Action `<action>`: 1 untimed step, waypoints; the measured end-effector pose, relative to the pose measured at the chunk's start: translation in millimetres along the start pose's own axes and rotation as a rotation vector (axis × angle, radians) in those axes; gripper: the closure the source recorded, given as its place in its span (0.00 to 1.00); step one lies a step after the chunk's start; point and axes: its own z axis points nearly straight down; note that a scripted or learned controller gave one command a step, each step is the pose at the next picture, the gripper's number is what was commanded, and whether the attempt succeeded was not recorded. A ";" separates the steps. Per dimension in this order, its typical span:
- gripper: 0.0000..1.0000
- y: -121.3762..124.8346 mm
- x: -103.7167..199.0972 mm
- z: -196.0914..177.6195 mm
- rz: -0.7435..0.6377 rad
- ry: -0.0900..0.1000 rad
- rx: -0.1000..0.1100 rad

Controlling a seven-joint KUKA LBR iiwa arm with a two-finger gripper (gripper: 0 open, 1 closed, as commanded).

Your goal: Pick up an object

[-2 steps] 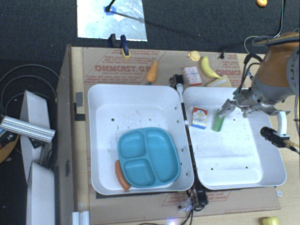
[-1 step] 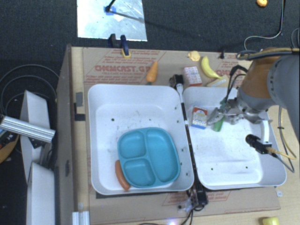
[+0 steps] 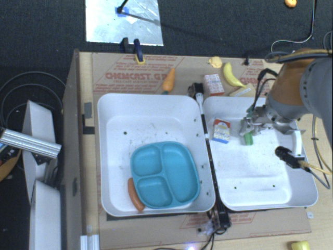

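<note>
My gripper [image 3: 251, 125] hangs low over the upper middle of the right bin [image 3: 260, 191], reaching in from the right. A small green object [image 3: 248, 138] lies just under its tip, touching or nearly touching it. A little to the left, a small red, white and blue carton [image 3: 221, 130] rests on the bin floor. In the left bin [image 3: 117, 124] sits a blue divided plate [image 3: 165, 173], with an orange sausage [image 3: 135, 194] beside its lower left rim.
Behind the bins on the cardboard lie a carrot [image 3: 168, 80], a banana [image 3: 231, 76], a small box [image 3: 213, 84] and a black brush [image 3: 196, 90]. The arm's orange band [image 3: 289, 82] and cables hang over the right bin's far right corner.
</note>
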 end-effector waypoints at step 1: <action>1.00 -27.8 97.5 -93.1 0.000 0.001 0.005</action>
